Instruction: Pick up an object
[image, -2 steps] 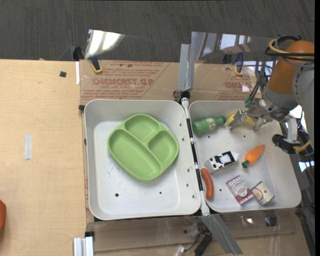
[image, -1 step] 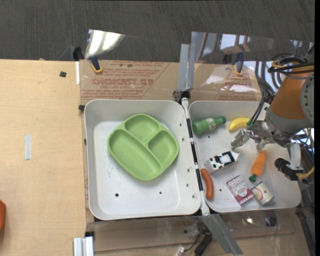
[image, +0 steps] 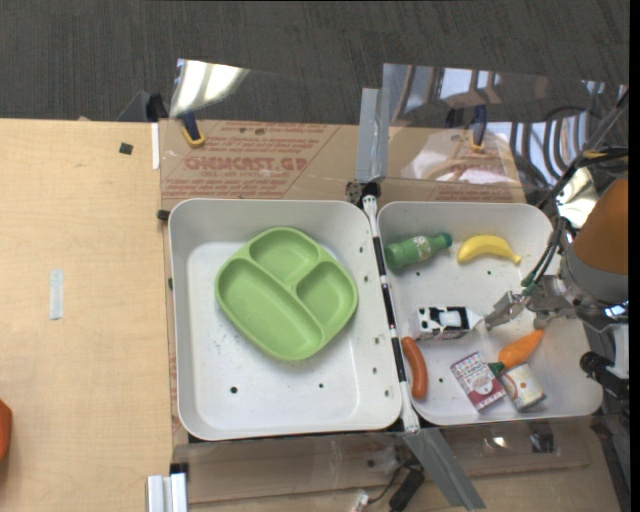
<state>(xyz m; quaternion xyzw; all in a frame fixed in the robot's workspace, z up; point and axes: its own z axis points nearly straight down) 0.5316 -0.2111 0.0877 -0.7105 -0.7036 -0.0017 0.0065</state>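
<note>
Nearest to the hand (image: 512, 305) is the black-and-white toy car (image: 443, 319), lying in the right bin (image: 440, 215) just beyond the fingertips on the side away from the arm; I take it as the likeliest target. Judged from looks: small, rigid plastic, light, boxy with flat flanks, so a pinch across its short width should hold; glossy shell may slip if caught on a corner. Fingers appear slightly apart with nothing between them, though at this size the gap is hard to read. Just beside the hand, toward the bin's near wall, lies the toy carrot (image: 521, 348): tapered, probably hard and smooth, best taken at the thick middle. Further that way sit a small red carton (image: 475, 380) and a white cup-like container (image: 524, 386), touching or nearly so; crowding makes a clean grip harder. Beyond the hand toward the far wall are the banana (image: 487, 248) and green bottle (image: 418, 249), both rounded, apt to roll. A red sausage (image: 416, 368) lies along the divider. The left bin (image: 200, 300), well away from the hand, carries a green divided plate (image: 287, 291), too broad and flat to grip.
</note>
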